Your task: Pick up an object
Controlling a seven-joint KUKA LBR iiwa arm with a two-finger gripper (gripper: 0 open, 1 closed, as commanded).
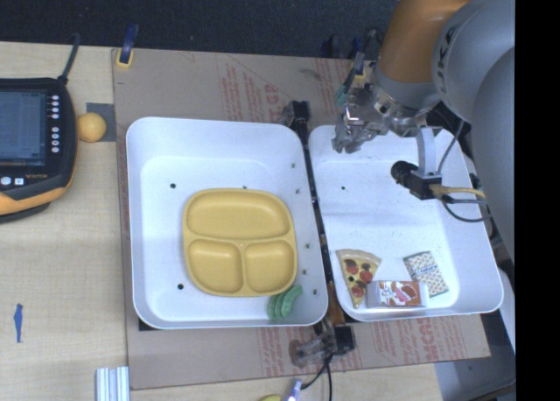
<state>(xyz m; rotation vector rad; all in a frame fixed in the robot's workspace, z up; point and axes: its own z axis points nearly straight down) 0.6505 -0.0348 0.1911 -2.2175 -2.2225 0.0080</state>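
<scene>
- Left bin (pixel 149 215): divided plate (pixel 238 242) in the middle, leafy toy (pixel 284 303) at its near right corner.
- Right bin (pixel 472 242): pizza slice (pixel 357 272), packet (pixel 398 294) and small pouch (pixel 427 273) along the near edge.

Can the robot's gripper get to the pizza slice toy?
Probably yes. The pizza slice lies flat and uncovered in the right bin, and the gripper hangs over that bin's far corner with nothing between.
</scene>
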